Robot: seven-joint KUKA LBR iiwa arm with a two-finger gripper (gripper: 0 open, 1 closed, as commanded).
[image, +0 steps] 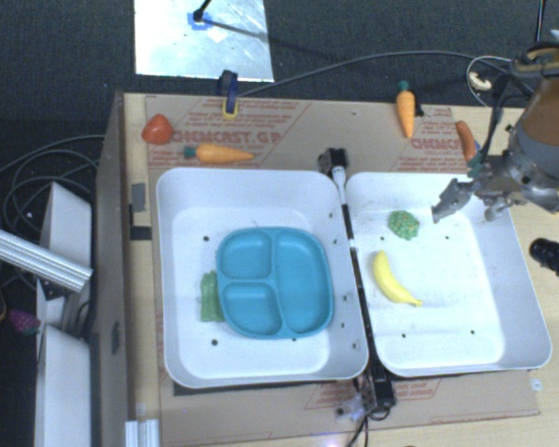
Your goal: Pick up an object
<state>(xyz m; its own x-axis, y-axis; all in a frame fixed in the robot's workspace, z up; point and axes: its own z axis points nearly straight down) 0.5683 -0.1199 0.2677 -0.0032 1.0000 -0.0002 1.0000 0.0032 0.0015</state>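
In the right white bin (pixel 503 343) lie a green broccoli-like piece (pixel 403 223) near the back left and a yellow banana (pixel 392 279) below it, by the bin's left wall. My gripper (pixel 470 207) hangs over the back of this bin, right of the green piece and a little apart from it. Its two fingers are spread open with nothing between them. The left fingertip (pixel 443 209) is the part closest to the green piece.
The left bin (pixel 182 203) holds a blue divided plate (pixel 275 282) with a green item (pixel 210 298) at its left edge. On the cardboard behind the bins lie carrots (pixel 405 110), (pixel 464 140), (pixel 224 154), a red tomato (pixel 156 129) and a clamp (pixel 228 91).
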